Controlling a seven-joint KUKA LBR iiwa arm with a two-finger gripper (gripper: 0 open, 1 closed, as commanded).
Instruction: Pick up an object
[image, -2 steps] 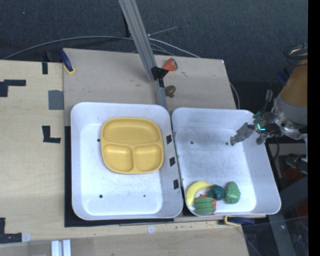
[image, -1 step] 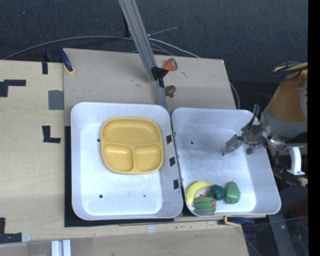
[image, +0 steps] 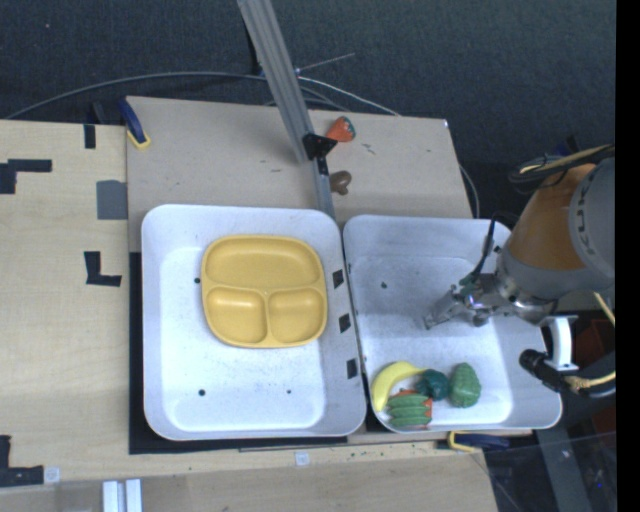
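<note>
A yellow banana (image: 392, 381) lay in the right bin's (image: 400, 250) near corner, curving up and rightward, touching a green pepper (image: 464, 385) cluster. The gripper (image: 432, 320) hovered above, fingers unreadable. A yellow divided plate (image: 265, 290) sat in the left bin (image: 170, 330) on a plywood bench (image: 60, 300)
</note>
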